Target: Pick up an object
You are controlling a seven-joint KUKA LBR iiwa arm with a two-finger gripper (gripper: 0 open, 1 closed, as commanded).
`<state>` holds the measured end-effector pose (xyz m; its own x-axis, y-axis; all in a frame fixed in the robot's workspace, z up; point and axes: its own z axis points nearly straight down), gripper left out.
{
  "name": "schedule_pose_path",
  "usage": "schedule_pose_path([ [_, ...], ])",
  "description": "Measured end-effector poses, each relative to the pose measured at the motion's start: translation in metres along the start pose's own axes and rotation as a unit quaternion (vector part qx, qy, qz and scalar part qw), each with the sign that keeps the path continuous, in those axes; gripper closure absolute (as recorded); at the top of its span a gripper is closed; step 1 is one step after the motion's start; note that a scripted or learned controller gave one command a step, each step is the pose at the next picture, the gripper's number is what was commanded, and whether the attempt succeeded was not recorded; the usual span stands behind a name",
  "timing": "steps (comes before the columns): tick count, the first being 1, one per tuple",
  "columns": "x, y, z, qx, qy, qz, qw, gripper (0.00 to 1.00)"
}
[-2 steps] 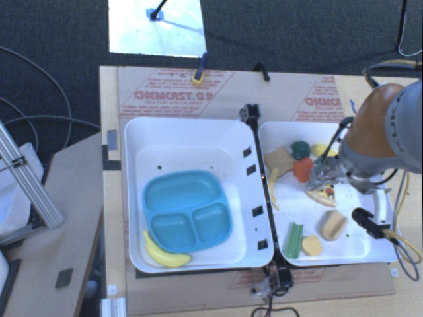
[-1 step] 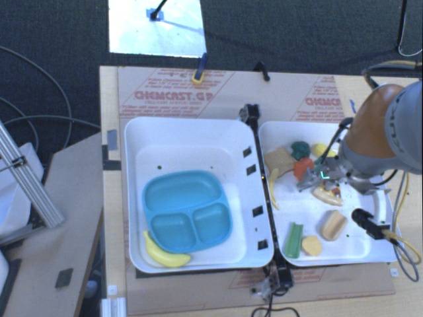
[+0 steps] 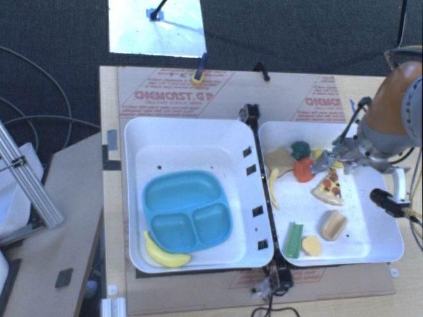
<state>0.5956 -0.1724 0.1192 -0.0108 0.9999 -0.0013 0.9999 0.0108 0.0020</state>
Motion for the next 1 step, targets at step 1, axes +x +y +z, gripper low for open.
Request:
schedule_pose_path([
  [1,-0.0059,0.0054,0.0378,0.003,0.001,0.0,1.0,0.0],
])
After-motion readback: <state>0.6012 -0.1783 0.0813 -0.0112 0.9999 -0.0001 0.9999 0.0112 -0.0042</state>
